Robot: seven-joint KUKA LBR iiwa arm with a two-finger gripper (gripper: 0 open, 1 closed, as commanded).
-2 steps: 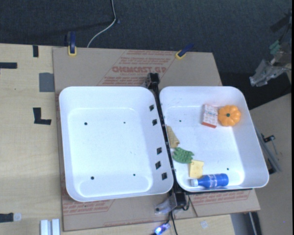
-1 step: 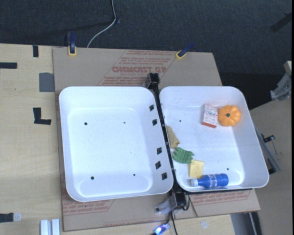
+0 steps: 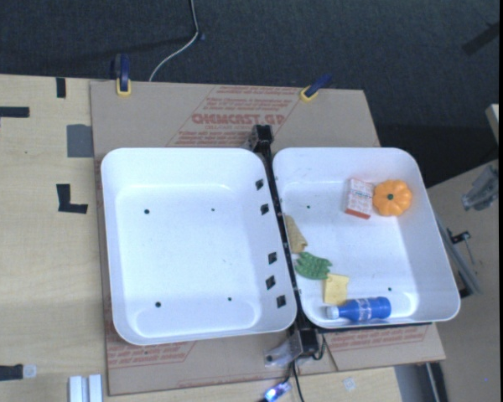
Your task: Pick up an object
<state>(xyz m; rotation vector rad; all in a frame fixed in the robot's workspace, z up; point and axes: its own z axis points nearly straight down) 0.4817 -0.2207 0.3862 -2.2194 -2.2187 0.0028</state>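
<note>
Orange pumpkin toy [image 3: 392, 198] lies beside a small box [image 3: 359, 198] in the right bin [image 3: 327, 178]; gripper's state cannot be told.

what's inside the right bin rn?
Right bin holds an orange pumpkin, a small box, a tan piece, a green piece, a yellow block and a blue bottle. Anything beneath them is covered.

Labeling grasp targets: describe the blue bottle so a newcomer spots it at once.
Look in the right-hand bin, along its near edge. The bottle lies on its side there, just below a yellow block. It is the one blue thing, with a white cap end.
</note>
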